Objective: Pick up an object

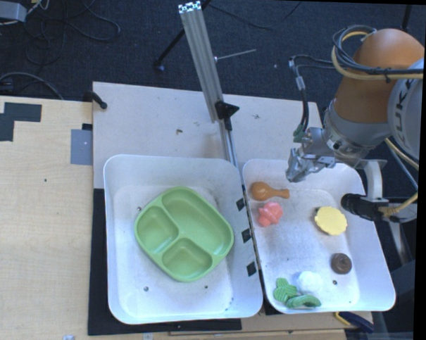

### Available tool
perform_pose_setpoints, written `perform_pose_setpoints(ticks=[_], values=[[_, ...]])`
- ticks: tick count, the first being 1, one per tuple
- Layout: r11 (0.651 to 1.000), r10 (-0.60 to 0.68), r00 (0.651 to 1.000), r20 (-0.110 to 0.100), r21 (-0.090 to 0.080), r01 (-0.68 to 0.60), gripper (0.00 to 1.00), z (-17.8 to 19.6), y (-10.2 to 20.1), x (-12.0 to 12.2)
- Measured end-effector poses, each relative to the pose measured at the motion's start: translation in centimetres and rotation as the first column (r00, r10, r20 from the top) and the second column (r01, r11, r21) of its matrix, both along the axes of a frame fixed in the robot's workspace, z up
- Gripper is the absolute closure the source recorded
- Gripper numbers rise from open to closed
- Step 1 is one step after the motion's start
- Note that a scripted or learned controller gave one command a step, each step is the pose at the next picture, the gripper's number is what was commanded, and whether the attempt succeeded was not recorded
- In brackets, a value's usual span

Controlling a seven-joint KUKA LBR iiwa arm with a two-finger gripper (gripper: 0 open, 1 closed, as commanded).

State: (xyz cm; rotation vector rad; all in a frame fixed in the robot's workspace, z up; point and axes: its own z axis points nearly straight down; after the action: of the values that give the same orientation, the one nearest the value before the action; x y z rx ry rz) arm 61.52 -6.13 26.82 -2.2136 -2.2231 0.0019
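I have the gripper (pixel 300 169) hanging over the back of the right bin (pixel 366 296), just beyond the orange drumstick toy (pixel 268 192), with nothing visibly held; whether its jaws are parted I cannot tell. The pink toy (pixel 269 215) and yellow disc (pixel 330 221) lie apart, so either looks reachable.

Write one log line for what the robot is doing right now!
gripper above right bin, far edge | holding: nothing seen | nearest: orange toy | green tray in left bin
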Motion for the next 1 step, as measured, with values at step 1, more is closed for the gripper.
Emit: perform_pose_setpoints(ticks=[1], values=[[1.000,0.000,1.000,-0.002,0.000,0.000,1.00,-1.63,5.47,-1.84]])
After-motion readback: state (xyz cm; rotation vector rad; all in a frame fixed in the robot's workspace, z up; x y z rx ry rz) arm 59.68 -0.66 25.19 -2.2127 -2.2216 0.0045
